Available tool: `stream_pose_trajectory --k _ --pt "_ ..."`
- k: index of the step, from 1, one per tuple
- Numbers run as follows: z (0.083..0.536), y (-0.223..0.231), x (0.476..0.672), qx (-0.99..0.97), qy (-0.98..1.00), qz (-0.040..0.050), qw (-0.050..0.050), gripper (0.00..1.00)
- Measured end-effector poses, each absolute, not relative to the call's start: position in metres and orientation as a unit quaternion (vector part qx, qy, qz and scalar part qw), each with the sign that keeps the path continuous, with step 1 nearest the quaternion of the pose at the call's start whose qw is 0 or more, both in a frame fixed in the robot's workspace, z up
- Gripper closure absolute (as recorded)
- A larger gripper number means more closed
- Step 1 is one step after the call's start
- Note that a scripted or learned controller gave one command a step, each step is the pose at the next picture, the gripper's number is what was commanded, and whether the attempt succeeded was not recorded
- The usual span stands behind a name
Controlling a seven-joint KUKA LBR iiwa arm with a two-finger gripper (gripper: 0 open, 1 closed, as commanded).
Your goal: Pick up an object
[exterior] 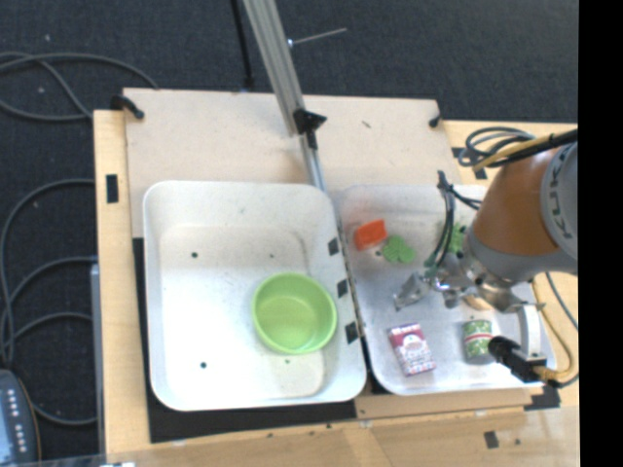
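1. My gripper (421, 290) hangs low over the right bin (362, 212), fingers spread, nothing between them.
2. Just beside it: a green lump (397, 251) and an orange block (370, 233).
3. Nearer the front wall: a red-and-white carton (412, 348) and a small green can (476, 340).
4. The left bin (185, 222) holds a green bowl (294, 313).

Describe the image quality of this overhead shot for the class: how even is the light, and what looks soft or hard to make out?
Camera view: light is even and flat, with only faint shadows at the left bin's walls; the whole frame is slightly soft; the gripper is a blurry metallic patch; the label on the small green can is unreadable.
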State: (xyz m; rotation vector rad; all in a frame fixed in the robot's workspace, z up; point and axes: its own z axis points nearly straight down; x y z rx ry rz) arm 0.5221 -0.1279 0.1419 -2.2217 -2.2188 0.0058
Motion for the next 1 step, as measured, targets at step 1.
stream_pose_trajectory --k 1 --pt "0.1551 -0.1278 0.5246 -0.709 -0.705 -0.0017 -0.002 1.00"
